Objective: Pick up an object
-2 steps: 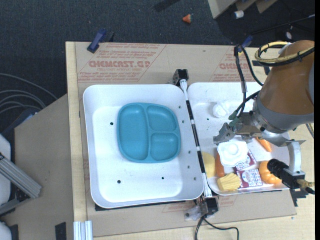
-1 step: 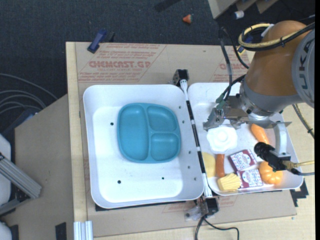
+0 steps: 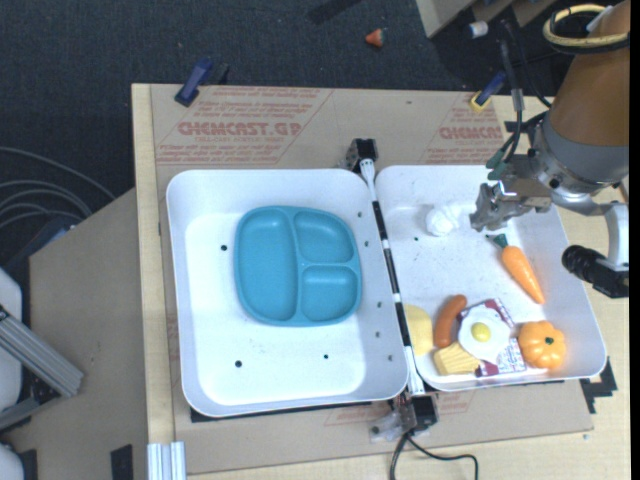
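Note:
My gripper (image 3: 492, 218) hangs over the far part of the right bin (image 3: 570, 230), just right of a small white object (image 3: 440, 220) and just above the top end of an orange carrot (image 3: 522, 272). Nothing shows between its fingers. Toward the near edge of that bin lie a sausage (image 3: 449, 318), a fried egg (image 3: 481, 333) on a red-edged packet, a yellow wedge (image 3: 419, 325), a pale yellow cheese piece (image 3: 455, 359) and a small orange pumpkin (image 3: 543, 343).
The left bin (image 3: 200, 298) holds a blue divided plate (image 3: 297, 265). A black clamp (image 3: 361, 153) sits at the far end of the seam between the bins. A black part (image 3: 595, 268) juts in at the right bin's right edge.

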### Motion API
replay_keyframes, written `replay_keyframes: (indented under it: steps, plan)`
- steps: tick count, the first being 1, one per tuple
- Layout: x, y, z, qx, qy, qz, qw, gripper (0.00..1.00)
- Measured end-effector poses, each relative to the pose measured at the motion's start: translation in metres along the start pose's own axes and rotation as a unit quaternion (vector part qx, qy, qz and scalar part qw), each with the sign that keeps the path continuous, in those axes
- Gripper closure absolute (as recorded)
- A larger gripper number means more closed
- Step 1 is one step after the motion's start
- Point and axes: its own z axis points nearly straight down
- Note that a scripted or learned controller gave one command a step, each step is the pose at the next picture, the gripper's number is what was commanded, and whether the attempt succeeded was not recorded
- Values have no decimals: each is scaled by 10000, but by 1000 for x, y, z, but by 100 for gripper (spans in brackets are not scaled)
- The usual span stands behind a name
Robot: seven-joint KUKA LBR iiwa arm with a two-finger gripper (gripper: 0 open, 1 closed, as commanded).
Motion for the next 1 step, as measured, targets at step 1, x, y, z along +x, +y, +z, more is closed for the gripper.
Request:
replay_keyframes:
  steps: [1]
  plan:
    - [0,0,0,3,1,-2,10000,0]
